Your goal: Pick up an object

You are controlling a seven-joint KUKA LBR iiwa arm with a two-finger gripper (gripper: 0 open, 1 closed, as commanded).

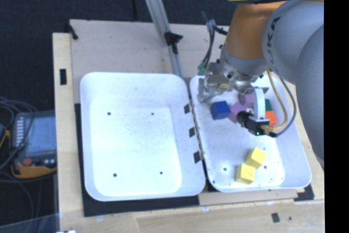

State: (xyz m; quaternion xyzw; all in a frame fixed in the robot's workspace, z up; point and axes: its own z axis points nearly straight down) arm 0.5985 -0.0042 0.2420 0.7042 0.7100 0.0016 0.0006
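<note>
Grey arm (297,35), orange wrist band (252,24), looping cables, metallic claw (210,90).

Two bins side by side on the bench (62,117): left bin (133,136), right bin (289,172). Right bin holds one block (220,110) at the back near the divider, two blocks (251,165) touching at the front. Gripper (210,87) hangs over the right bin's back-left corner, just behind the lone block.

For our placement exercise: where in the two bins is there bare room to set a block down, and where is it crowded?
The left bin floor is bare wall to wall. In the right bin, a bare strip lies between the blue block and the yellow blocks. Its far end is crowded under the gripper.
</note>
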